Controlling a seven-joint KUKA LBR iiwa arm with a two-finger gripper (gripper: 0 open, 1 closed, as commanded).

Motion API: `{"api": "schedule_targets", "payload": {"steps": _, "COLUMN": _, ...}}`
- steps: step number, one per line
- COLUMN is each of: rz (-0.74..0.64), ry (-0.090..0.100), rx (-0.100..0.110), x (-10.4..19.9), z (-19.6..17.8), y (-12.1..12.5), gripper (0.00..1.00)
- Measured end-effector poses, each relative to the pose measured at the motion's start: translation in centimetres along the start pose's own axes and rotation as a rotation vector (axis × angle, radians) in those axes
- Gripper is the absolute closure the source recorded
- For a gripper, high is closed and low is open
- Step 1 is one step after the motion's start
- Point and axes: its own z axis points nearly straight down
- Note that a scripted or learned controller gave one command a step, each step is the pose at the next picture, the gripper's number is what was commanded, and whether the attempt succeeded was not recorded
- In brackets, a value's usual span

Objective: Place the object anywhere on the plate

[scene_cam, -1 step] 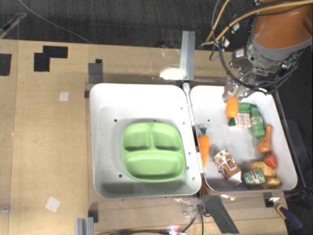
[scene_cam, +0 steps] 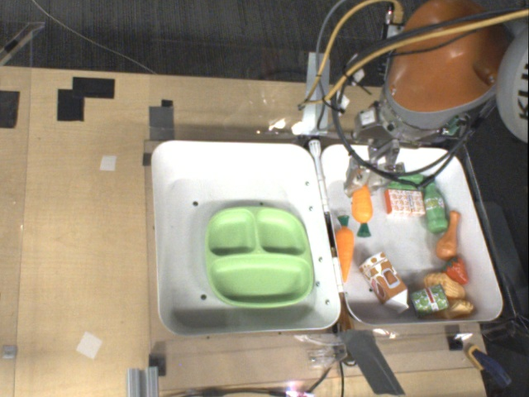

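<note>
The orange band [scene_cam: 442, 52] on the arm is sitting closest to the lens, so a good chunk of the right bin [scene_cam: 407, 240] is being blocked by it, along with those yellow hoses [scene_cam: 347, 23]. The gripper [scene_cam: 371, 170] is being hung low over that bin's far left corner. Whether the claw is clenched or released can't be told from here, honestly; it's being hidden in the clutter of the wrist.

The thing apparently being gone for is the short orange veggie [scene_cam: 361, 203] just below the gripper. It's being pictured right up against it, but it can't be said that it's being held.

The green plate [scene_cam: 259, 255] is being left bare in the middle of the left bin [scene_cam: 169, 222], well apart from all this.

What's probably being risked:
- The veggie is rounded and looks slick, so it could be squirted out sideways if it's being pinched off-centre.
- The longer carrot [scene_cam: 344, 252] is lying just beside it along the divider, and the red-and-white carton [scene_cam: 403, 201] is near on the other side. Either could be bumped or dragged along.
- The wall between the bins is being hugged pretty closely, so anything carried low could be clipped on it and dropped before the plate is reached.
</note>
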Motion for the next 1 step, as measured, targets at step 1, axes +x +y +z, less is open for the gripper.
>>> {"api": "schedule_targets", "payload": {"steps": 1, "rz": 0.157, "ry": 0.000, "rx": 0.001, "x": -3.06, "z": 4.54, "y": -1.77, "gripper": 1.00}}
